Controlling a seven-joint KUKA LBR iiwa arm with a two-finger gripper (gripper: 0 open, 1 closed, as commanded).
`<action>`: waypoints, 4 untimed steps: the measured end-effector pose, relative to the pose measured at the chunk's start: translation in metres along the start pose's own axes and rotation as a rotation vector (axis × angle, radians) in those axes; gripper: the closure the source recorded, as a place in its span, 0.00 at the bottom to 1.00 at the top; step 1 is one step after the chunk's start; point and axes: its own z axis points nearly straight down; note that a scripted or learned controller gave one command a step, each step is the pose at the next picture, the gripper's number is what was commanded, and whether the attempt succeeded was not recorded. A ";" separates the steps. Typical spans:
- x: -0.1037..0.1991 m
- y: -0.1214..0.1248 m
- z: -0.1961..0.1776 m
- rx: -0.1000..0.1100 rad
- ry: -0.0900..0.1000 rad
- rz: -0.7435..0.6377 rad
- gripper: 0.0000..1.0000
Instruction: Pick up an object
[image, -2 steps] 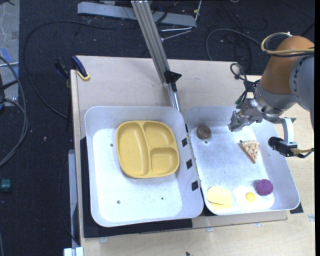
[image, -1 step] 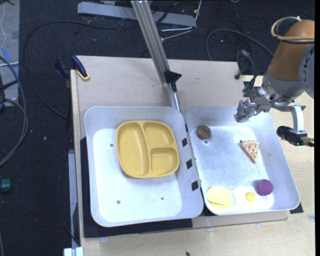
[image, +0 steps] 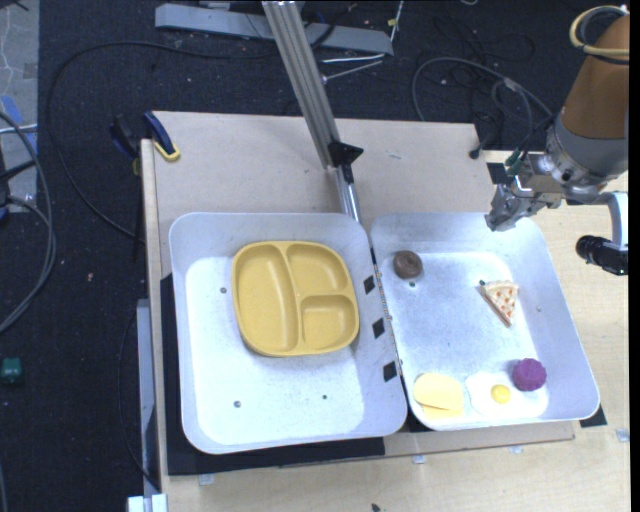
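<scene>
While the gripper (image: 503, 215) hovers, the pizza slice (image: 500, 299) lies below.

Your right bin (image: 560, 300) lies open through its middle; the brown ball (image: 407, 264), pizza slice (image: 500, 300) and near-edge row, including the purple ball (image: 529, 374), ring that space. The yellow divided plate (image: 296, 297) fills the left bin's (image: 200, 330) far half, leaving its near floor free.

Single fixed cam, mounted above the bench (image: 250, 160), looking down at a slant from the near long side; far edge of the bench sits toward top of frame, w/ dark floor and cables beyond. Range is moderate: both white bins fit in full, left bin (image: 200, 400) and right bin (image: 560, 330) side by side across mid-frame. Arm (image: 600, 100) enters at upper right, cropped by the frame edge.
</scene>
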 end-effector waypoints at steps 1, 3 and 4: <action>0.053 -0.007 -0.008 0.005 0.004 -0.006 1.00; 0.159 -0.019 -0.001 0.008 0.004 -0.007 1.00; 0.211 -0.026 0.015 0.009 0.004 -0.007 1.00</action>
